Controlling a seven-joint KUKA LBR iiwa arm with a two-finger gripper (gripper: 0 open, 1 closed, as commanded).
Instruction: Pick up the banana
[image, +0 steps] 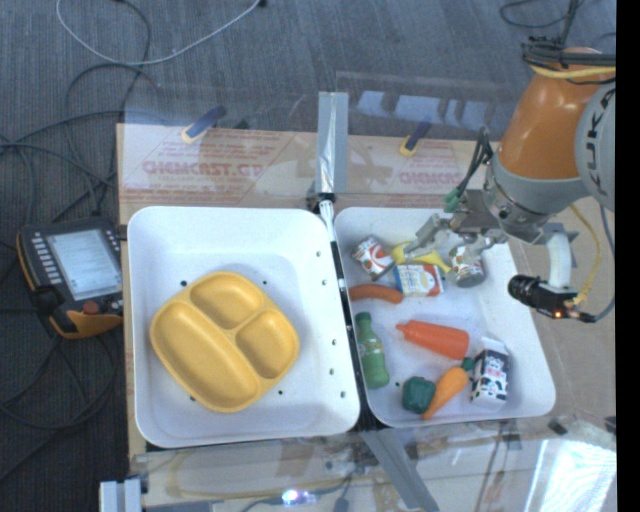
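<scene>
**Faint lettering seen on board and arm**

Pale red block lettering is printed across the brown board (215, 170) behind the left bin, and again behind the right bin, but it cannot be made out with certainty. Part of a dark letter "K" is seen on the grey arm (590, 115) at the right edge. Print on the small cartons (418, 280) is too small to be read.
</scene>
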